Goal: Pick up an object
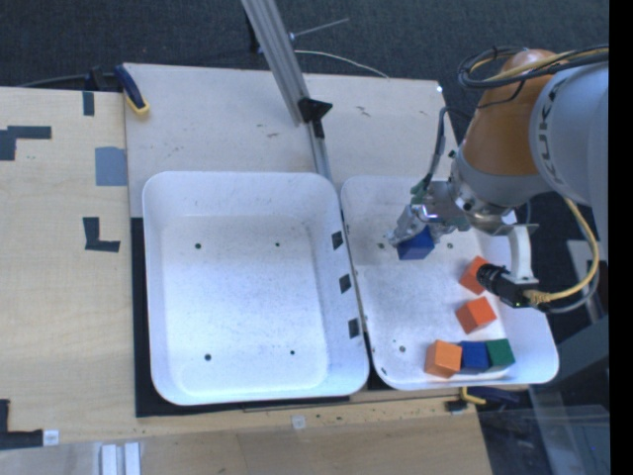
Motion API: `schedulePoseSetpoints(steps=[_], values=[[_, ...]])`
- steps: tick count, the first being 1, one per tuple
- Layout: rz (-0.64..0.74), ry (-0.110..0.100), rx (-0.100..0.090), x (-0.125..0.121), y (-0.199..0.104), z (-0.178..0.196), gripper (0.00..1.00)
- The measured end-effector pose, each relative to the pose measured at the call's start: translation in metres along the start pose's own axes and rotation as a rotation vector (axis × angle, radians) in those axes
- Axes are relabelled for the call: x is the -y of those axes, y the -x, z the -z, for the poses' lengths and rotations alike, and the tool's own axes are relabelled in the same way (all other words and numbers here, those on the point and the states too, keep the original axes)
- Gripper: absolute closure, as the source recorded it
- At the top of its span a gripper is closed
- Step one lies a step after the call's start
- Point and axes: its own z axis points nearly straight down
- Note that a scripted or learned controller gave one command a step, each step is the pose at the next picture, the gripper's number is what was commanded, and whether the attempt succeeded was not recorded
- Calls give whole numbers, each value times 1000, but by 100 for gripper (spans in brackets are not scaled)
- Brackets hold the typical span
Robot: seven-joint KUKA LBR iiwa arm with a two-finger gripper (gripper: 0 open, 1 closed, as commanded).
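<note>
The left bin (247,285) lies open throughout. In the right bin (396,305), blocks (470,354) crowd the near right corner; its left strip is free. A slanted metal pole (282,52) crosses the far side.

Blue block (416,244), tilted, in the right bin's upper middle

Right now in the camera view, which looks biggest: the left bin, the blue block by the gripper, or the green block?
1. The left bin, far the largest.
2. The blue block by the gripper.
3. The green block.
The two blocks look nearly alike; the arm hides part of the blue one, so that order is unsure.
</note>
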Motion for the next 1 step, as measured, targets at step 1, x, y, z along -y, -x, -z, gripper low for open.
schedulePoseSetpoints(steps=[1], values=[[3,-5,-2,-20,-90,27,100]])
